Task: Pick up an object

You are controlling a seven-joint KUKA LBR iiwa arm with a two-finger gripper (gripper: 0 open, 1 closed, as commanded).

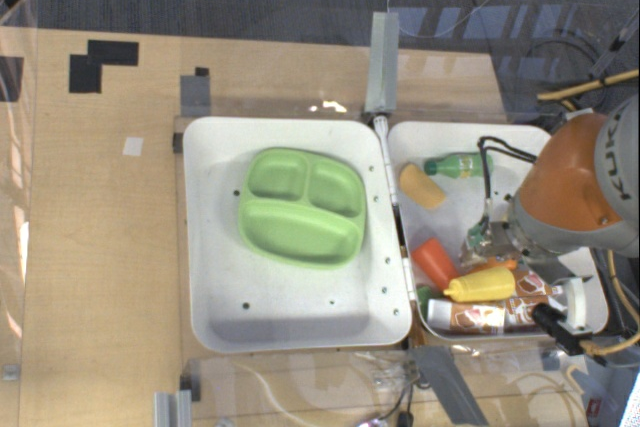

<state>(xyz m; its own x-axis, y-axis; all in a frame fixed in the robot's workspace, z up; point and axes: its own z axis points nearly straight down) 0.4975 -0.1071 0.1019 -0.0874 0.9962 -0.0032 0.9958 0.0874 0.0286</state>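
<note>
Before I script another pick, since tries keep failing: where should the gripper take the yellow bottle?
Grip the yellow bottle across its fat middle, coming from above. It lies on its side atop the clutter in the right bin, long axis roughly left-right, so probably close across that.

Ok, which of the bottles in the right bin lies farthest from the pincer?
The green bottle, lying near the right bin's far wall. The yellow bottle and the brown-labelled bottle lie just below the pincer, by the near wall.
</note>
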